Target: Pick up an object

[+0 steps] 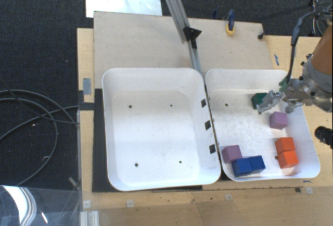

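My gripper (pixel 278 103) hangs over the back of the right bin (pixel 312 170), reaching in from the right. Its two grey fingers stand apart, so it is open, with nothing between them. A dark green object (pixel 258 99) lies just left of the left fingertip. A light purple block (pixel 278 120) sits just in front of the gripper. Toward the bin's front right stands an orange block pair (pixel 285 152). Along the front wall a second purple block (pixel 231 153) sits beside a blue block (pixel 248 165).
The left bin (pixel 112 115) adjoins the right one along a shared wall with black clips (pixel 208 125). A slanted metal pole (pixel 177 9) crosses the bench behind the bins. Cables (pixel 31 115) lie on the floor at the left.
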